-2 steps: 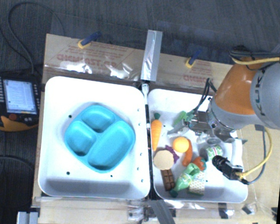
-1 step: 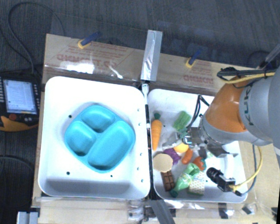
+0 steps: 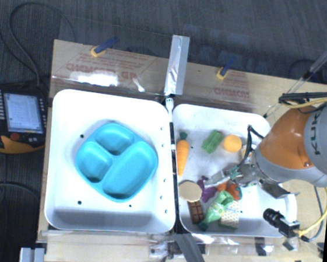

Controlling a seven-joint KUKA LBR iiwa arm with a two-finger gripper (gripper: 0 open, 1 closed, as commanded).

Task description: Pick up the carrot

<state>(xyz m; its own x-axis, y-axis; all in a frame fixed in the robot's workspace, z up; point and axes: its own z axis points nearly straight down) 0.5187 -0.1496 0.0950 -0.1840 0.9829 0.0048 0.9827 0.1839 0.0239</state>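
The carrot [image 3: 182, 154] is orange with a small green top. It lies lengthwise along the left wall of the right bin [image 3: 270, 228], with its top toward the back. My gripper [image 3: 228, 177] hangs low over the middle of that bin, to the right of the carrot and apart from it. It sits right above a pile of small toys, and nothing of the carrot is at its tip. The arm's orange band [image 3: 288, 144] rises behind it on the right.
A green block [image 3: 212, 142] and an orange ball [image 3: 232, 143] lie at the back of the right bin. Under and in front of the gripper are a purple piece [image 3: 208, 191], a tan disc [image 3: 189, 190], a brown bar [image 3: 196, 210] and a green toy [image 3: 218, 210]. The left bin [image 3: 72, 111] holds a blue divided plate [image 3: 116, 160].
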